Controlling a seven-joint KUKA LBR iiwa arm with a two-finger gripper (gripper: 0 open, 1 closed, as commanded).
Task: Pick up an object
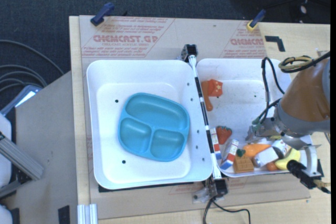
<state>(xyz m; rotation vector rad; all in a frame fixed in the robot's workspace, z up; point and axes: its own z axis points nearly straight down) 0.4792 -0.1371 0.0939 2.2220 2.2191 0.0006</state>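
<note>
The gripper (269,140) hangs low over the heap of small plastic toy foods (252,156) in the right white bin's (236,68) near corner. Whether it grasps anything, I cannot tell. Probably the reaching step; next needs a clean closing on one piece.

Lighting was bright and even, coming from above. White bins (100,113) looked slightly overexposed, with soft shadows along the inner walls. Blue tray (154,127) showed faint sheen. Arm (310,97) was blurred; floor was dark, grainy.
</note>
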